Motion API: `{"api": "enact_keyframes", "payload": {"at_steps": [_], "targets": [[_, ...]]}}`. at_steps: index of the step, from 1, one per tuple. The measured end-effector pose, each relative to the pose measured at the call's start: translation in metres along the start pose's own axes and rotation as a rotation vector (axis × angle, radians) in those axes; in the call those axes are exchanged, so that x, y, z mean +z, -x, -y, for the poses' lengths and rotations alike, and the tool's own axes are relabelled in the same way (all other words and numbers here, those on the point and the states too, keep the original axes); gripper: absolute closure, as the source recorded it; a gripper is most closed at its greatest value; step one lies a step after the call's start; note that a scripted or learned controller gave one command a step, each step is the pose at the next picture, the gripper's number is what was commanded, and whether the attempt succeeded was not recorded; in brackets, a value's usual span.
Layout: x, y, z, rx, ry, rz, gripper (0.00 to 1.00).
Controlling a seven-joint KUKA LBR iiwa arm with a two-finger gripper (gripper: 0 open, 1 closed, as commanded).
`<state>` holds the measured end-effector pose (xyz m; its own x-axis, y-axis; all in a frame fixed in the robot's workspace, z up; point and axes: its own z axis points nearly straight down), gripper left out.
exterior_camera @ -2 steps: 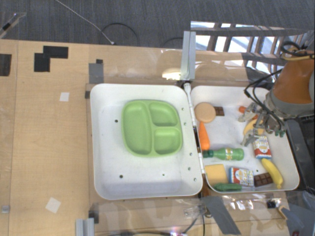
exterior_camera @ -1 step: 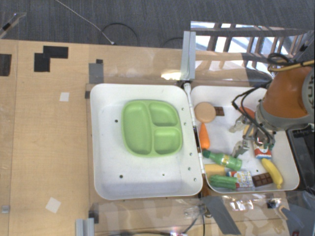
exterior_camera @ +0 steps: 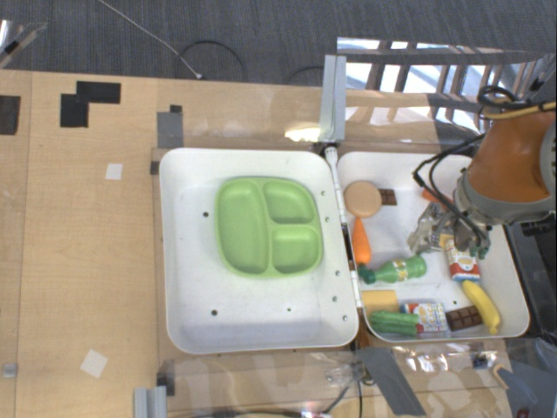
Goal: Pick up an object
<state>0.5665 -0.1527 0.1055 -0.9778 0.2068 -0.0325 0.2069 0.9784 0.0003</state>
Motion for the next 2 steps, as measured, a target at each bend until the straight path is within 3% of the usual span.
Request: {"api": "enact_keyframes", "payload": {"at_steps": [1,2], "targets": [[-0.1383,0.0737,0.0258,0.082,-0.002,-0.007,1.0],[-0.1319,0.0712,0.0249,0.081,-0.001,-0.02,0.0]]}}
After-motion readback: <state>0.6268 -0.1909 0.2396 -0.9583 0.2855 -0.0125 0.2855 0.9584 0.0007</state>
